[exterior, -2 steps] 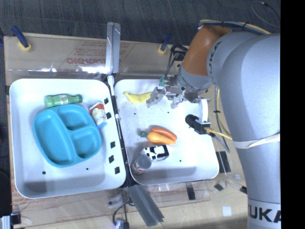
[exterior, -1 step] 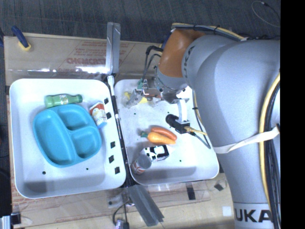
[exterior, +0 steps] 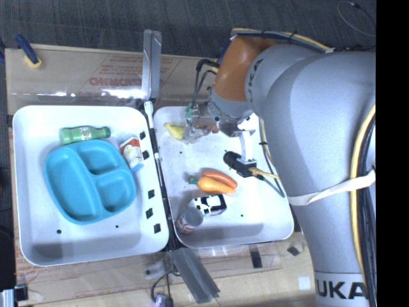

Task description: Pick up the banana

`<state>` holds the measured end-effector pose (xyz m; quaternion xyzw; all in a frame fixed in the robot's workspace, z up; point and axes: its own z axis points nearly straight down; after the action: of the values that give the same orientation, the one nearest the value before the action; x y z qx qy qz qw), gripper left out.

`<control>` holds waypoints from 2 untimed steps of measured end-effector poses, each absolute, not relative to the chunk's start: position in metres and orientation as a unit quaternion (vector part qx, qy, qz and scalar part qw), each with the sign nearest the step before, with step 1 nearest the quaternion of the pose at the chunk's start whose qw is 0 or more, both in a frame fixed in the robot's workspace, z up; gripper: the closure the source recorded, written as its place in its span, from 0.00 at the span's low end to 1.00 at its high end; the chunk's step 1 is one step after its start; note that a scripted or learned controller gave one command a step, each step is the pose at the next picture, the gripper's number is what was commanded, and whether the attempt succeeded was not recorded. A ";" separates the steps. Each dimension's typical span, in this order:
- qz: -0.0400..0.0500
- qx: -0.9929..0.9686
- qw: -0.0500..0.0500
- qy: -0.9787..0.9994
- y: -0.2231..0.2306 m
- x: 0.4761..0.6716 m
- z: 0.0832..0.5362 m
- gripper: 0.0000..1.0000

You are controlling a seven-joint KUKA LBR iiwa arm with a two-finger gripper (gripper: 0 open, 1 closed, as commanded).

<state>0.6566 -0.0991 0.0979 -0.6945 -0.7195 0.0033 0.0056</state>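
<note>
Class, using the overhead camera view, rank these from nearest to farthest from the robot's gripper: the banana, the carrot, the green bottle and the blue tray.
Measured from the gripper:
1. Banana, right bin, just beside the gripper.
2. Carrot, right bin, toward the front.
3. Green bottle, left bin, at the back.
4. Blue tray, left bin, middle.

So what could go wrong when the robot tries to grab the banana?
1. The banana lies in the far corner of the right bin, close to its wall, so the gripper might bump the wall or just push the banana against it.
2. The banana is partly hidden by the gripper, so the grab could miss or slip off its end.
</note>
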 end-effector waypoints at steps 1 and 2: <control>0.003 -0.750 0.004 -0.662 -0.135 0.656 0.089 1.00; 0.005 -0.750 0.005 -0.661 -0.136 0.654 0.089 0.00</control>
<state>0.6543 -0.1356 0.0885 -0.7501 -0.6613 0.0052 0.0053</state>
